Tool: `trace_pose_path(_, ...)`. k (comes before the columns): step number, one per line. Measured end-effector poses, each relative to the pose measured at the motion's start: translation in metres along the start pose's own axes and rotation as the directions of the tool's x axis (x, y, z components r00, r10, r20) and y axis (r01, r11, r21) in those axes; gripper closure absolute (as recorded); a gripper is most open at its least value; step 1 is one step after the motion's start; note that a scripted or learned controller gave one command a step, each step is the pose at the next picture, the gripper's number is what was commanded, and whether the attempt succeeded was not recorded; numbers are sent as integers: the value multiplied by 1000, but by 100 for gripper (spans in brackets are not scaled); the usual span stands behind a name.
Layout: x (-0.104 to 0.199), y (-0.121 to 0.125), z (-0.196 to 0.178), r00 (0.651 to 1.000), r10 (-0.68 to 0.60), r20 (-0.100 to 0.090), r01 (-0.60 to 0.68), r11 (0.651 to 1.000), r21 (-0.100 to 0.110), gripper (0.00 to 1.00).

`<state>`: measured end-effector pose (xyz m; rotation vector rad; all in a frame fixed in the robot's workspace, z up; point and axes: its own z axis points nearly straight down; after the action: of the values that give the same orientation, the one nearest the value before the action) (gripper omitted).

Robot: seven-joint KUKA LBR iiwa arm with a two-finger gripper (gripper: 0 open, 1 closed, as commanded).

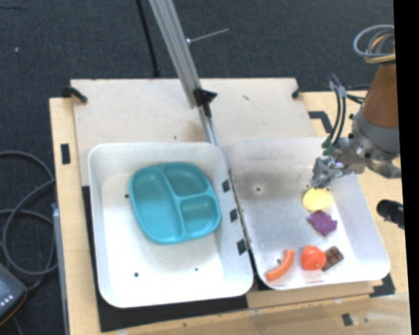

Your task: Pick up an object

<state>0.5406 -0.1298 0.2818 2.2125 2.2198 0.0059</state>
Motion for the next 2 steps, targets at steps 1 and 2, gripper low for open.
trace_pose_path(1, 52, 19, 15, 1000, -3, -3, 3, 1000, 7, 100)
trace_pose_path(2, 107, 30, 19, 1000, -4, -3, 4, 1000, 7, 100)
